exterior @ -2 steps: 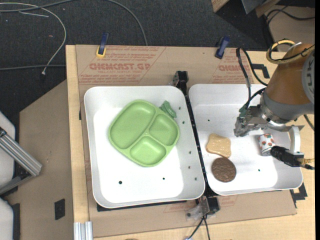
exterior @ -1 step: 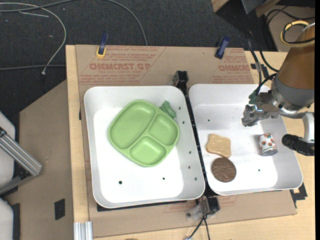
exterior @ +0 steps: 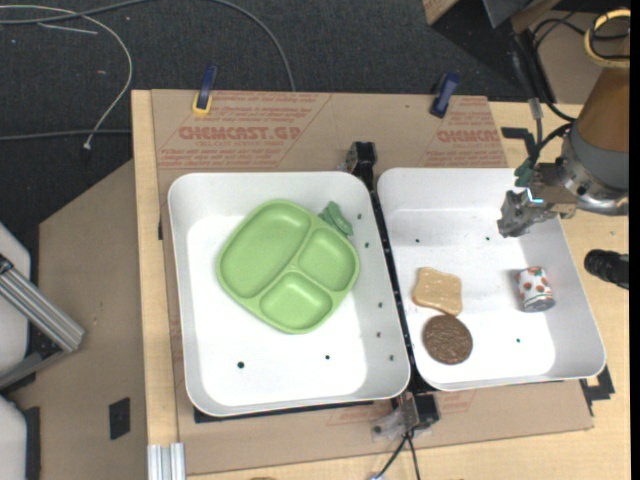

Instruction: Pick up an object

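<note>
- Camera view, left bin (exterior: 200,368): a green divided plate (exterior: 288,265) with three compartments lies flat near the middle of this white bin. A small dark green piece (exterior: 337,218) lies just beside the plate's upper right rim; whether it touches the rim cannot be told.
- Camera view, right bin (exterior: 570,358): three small things lie in its lower half. A tan slice of toast (exterior: 438,290) lies near the bin's left wall. A round brown cookie (exterior: 447,339) lies just below the toast, close to it and perhaps touching its edge. A small white can with red spots (exterior: 535,289) lies on its side towards the right wall, well apart from the other two.
- Camera view, arm: the grey arm with its orange band (exterior: 608,116) enters from the upper right. The gripper (exterior: 518,214) hangs over the upper right part of the right bin, above the can and well apart from the toast and cookie. Nothing shows between its tips, and how far it is spread cannot be told.
- Camera view, bench: both bins sit side by side on a cardboard sheet (exterior: 250,128) printed with red lettering, held at its far edge by two blue clamps (exterior: 207,83). Grey cables (exterior: 120,28) trail across the dark floor beyond.
</note>
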You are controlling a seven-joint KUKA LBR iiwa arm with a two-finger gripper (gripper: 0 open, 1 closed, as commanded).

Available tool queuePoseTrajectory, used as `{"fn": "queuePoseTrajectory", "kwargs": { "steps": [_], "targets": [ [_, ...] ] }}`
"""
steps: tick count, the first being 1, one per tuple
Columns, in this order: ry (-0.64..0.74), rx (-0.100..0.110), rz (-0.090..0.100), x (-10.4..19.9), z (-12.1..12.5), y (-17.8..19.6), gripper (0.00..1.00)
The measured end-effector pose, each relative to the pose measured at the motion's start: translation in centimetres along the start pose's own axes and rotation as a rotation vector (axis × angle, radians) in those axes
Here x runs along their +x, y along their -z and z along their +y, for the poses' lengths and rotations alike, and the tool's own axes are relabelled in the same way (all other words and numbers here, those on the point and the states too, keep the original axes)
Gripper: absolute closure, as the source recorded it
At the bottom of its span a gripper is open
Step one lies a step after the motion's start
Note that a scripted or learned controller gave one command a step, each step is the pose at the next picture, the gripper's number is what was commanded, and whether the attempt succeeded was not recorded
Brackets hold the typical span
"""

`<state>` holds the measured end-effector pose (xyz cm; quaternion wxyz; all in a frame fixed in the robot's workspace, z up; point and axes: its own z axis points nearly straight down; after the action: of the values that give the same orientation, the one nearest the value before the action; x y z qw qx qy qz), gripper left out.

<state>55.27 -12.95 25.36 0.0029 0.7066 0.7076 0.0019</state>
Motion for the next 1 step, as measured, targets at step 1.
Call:
{"fn": "queuePoseTrajectory", "kwargs": {
  "steps": [1],
  "targets": [
    [0.004,0.010,0.005,5.48,-0.80,-1.30,1.00]
  ]
}}
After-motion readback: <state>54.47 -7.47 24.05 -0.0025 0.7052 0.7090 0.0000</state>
